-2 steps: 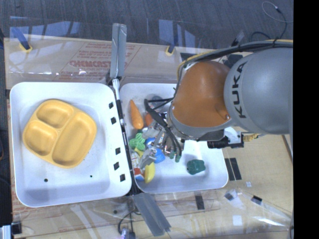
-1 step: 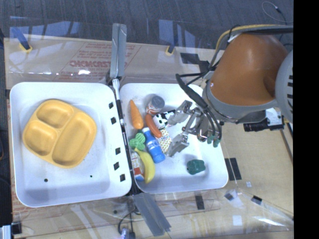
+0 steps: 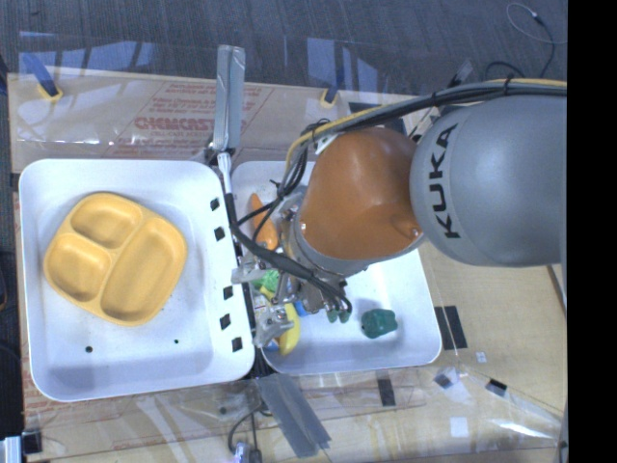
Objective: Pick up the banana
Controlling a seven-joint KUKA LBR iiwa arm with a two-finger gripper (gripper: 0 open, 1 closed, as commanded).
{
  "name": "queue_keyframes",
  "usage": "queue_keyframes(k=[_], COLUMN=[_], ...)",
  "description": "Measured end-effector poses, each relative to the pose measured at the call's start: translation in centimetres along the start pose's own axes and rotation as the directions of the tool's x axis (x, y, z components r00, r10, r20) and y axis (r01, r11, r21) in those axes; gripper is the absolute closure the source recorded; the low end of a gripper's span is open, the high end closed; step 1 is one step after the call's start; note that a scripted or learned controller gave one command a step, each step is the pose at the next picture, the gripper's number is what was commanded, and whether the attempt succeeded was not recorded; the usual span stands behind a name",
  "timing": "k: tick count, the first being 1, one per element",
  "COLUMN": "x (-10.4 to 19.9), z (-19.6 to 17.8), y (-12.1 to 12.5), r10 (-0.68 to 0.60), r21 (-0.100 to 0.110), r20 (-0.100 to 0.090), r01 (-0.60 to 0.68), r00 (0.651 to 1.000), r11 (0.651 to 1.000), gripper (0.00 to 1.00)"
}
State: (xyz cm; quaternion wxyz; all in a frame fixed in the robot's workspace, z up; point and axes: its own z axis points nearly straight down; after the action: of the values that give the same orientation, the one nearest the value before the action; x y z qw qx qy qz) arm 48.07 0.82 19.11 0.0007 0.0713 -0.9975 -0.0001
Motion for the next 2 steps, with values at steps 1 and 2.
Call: queue_keyframes(k=[1, 2], x=[-0.1, 0.3], z=[-0.1, -0.1], y=[0.2, -5.4], r10=[-0.252, -0.565], r21=[0.001, 0.003], r20=[0.003, 0.003], r01=[0.252, 0.565], r00=[0.968, 0.825], r11=[0.968, 0.825], gripper=[0.00, 0.00])
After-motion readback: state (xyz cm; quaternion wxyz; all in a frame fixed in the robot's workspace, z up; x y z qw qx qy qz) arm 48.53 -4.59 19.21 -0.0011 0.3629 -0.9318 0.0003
